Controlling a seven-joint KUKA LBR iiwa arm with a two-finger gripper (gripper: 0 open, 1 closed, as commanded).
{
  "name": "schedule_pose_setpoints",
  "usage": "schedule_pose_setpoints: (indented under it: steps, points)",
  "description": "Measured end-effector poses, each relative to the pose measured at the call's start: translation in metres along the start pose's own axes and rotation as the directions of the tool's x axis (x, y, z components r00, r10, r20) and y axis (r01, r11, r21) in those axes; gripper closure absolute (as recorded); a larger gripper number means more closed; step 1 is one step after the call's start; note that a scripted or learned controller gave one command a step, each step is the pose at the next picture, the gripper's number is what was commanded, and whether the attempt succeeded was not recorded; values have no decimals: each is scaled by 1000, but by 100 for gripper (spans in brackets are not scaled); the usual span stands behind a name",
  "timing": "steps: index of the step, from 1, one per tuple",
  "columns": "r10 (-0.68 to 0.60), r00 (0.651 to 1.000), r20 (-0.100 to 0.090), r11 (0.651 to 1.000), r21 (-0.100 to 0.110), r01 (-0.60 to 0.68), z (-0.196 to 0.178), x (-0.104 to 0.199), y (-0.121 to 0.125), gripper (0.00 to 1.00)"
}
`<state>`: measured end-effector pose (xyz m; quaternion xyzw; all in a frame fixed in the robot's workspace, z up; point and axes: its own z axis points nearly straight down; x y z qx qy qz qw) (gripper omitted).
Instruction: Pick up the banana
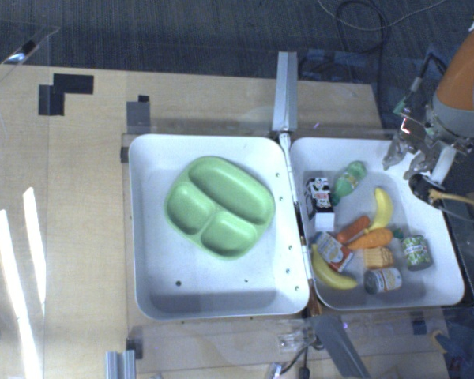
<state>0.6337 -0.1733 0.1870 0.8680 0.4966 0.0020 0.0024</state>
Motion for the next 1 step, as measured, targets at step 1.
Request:
schedule_pose_setpoints:
  steps: [1]
  points:
    - [-1,1000,0,1000,0,1,0,0,0,0]
